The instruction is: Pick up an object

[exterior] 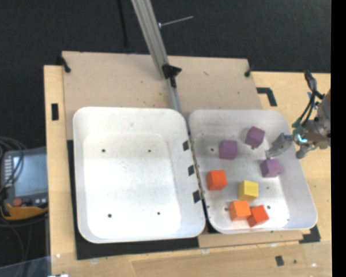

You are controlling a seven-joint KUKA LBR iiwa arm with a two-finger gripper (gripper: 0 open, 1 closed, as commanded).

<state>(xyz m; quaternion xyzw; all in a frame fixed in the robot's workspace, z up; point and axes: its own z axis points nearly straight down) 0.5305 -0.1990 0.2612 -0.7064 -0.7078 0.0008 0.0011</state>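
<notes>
Right bin (294, 212) — crowded cubes beside pincer (289, 146)

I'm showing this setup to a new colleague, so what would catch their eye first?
Probably the coloured blocks scattered in the right bin: three purple, three orange or red, and one yellow block near the middle. Next, the gripper reaching in over that bin's right edge, beside a purple block.

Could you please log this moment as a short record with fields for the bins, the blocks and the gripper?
left bin: white, shallow
right bin: white, holds seven blocks
purple blocks: three, upper part of bin
orange blocks: three, the last two touching
yellow block: single, centre
gripper: at right bin's right rim, above nearest purple block, holding nothing visible
</notes>
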